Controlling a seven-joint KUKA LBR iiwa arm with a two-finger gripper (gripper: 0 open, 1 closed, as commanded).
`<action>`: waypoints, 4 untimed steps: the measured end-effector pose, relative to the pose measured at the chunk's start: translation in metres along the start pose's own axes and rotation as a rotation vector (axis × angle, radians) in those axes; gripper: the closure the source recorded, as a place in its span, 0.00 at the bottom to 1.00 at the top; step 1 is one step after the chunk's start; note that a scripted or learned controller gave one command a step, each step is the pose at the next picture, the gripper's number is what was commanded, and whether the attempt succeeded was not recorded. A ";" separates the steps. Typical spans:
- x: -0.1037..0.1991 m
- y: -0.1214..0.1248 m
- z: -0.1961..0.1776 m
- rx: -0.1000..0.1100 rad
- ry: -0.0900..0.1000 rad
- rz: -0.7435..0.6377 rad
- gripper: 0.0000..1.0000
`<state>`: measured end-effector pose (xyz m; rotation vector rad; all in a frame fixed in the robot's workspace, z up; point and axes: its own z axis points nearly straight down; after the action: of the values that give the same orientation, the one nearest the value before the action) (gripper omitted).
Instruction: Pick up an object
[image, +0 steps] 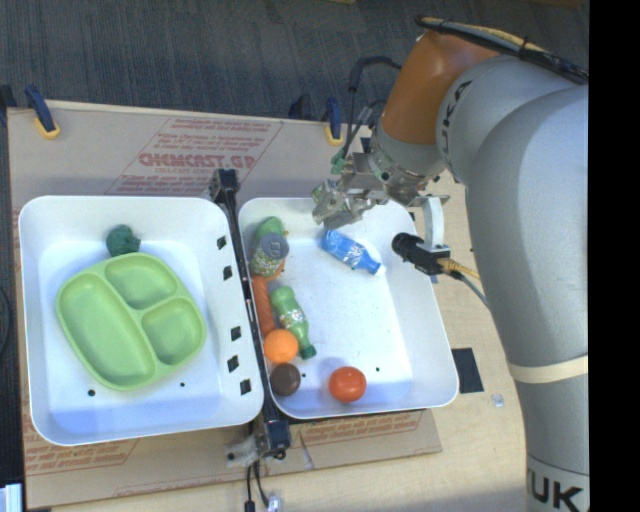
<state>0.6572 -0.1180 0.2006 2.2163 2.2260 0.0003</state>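
I see tool over right bin's far edge, can't tell its opening or hold | blue packet just beside it | green bottles, carrot, orange ball, brown ball, red-orange ball along left wall/front | left bin: green divided tray, dark green lump

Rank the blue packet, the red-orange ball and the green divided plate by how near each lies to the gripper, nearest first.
1. Blue packet, just below the gripper, right bin.
2. Red-orange ball, right bin's front.
3. Green divided plate, left bin.
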 end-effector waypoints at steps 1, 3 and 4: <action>0.022 -0.001 0.014 0.005 0.001 -0.002 1.00; 0.066 -0.001 0.009 0.008 0.002 -0.002 1.00; 0.080 -0.001 0.009 0.009 0.002 -0.003 1.00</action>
<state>0.6559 -0.0384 0.1918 2.2189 2.2344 -0.0081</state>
